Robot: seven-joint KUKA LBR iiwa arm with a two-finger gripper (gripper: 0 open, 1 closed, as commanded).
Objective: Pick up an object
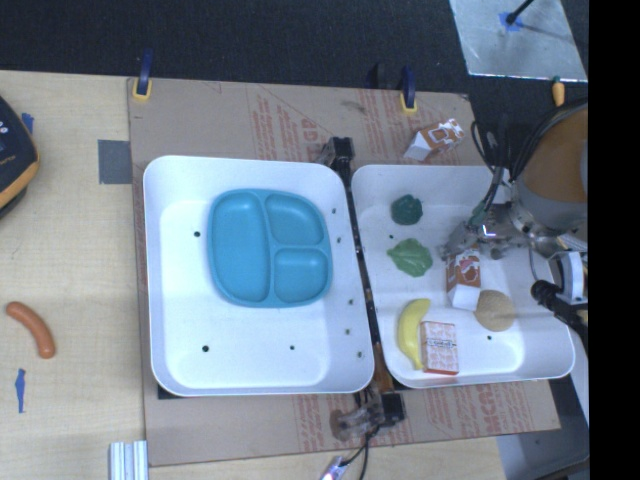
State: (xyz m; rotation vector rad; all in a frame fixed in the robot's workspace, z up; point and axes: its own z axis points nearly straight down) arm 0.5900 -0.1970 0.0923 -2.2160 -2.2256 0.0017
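Note:
The right white bin (540,363) holds a dark green lump (406,209), a light green leafy piece (410,257), a yellow banana (412,331), a red and white carton (439,348), a tan round item (494,310) and a small red and white box (463,273). My gripper (478,240) hangs over the right half of this bin, just above and behind the small red and white box. I see nothing held in it. The grey arm with its orange band (555,173) reaches in from the right.
The left white bin (180,358) carries a blue divided plate (269,247). A small brown and white carton (433,140) lies on the cardboard behind the right bin. A sausage (31,329) lies on the bench far left, near a black and yellow device (12,160).

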